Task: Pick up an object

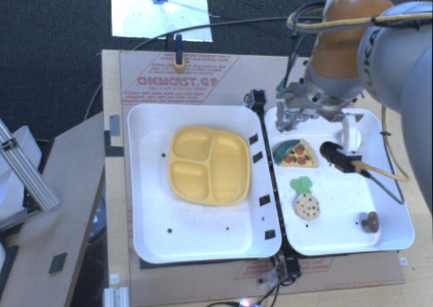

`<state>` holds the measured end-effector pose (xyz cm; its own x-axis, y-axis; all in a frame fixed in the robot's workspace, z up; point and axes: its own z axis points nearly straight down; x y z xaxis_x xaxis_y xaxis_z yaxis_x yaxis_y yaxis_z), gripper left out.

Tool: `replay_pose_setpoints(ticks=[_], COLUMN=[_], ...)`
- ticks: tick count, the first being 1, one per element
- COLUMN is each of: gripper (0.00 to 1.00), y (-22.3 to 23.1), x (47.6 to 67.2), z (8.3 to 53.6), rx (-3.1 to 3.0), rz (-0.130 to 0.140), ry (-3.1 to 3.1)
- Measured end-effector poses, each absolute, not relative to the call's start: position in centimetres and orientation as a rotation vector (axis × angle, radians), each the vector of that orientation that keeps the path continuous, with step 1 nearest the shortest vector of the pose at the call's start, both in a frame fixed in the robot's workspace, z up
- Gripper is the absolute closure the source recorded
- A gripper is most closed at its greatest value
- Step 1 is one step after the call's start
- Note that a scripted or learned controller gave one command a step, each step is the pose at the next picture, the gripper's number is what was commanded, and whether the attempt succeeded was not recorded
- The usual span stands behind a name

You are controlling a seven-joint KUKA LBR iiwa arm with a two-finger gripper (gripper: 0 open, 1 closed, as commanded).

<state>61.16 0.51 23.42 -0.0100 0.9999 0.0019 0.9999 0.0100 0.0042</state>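
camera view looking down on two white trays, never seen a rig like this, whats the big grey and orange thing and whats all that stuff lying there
This is one fixed camera above a bench, looking down at a slant. The big grey and orange thing is a robot arm reaching in from the right. At its tip is a gripper, its tool for picking things up. It hangs over the far corner of the right bin, just beyond a toy pizza slice. That bin also holds a toy pineapple and a small brown object. The left bin holds a yellow divided plate. Nothing can be seen in the gripper's hold.
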Motion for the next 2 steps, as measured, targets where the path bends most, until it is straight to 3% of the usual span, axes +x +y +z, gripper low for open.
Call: replay_pose_setpoints(ticks=[1, 2], gripper=[1.0, 1.0], y=[5.5, 10.3], x=[61.1, 63.0], z=[23.7, 23.4], rx=[2.211, 2.211], rz=[0.004, 0.006], ry=[2.232, 2.23])
